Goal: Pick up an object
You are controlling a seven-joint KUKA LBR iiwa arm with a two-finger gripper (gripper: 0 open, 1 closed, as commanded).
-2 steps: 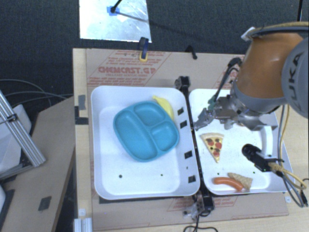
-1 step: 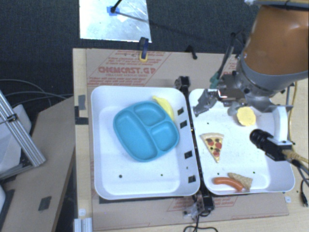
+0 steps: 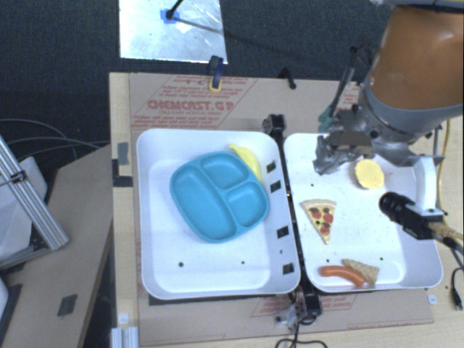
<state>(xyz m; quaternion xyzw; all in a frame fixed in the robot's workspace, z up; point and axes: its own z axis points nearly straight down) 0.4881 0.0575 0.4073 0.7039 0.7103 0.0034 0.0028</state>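
My gripper (image 3: 328, 159) hangs over the upper part of the right bin (image 3: 417, 267), its grey fingers pointing down and left. A yellow round slice (image 3: 369, 174) lies just right of it. A pizza slice (image 3: 320, 218) rests below the gripper, near the bin's left wall. A red sausage (image 3: 339, 273) and a tan wedge (image 3: 363, 270) lie together at the bin's front edge. In the left bin (image 3: 167, 267) a blue divided plate (image 3: 219, 195) sits with a yellow banana (image 3: 249, 160) at its upper right corner.
A black divider with clips (image 3: 283, 187) runs between the two bins. A black cylindrical part (image 3: 402, 212) sticks in over the right bin's right side. The orange band and grey arm body (image 3: 417, 56) loom over the top right. Cardboard (image 3: 196, 100) lies under the bins.
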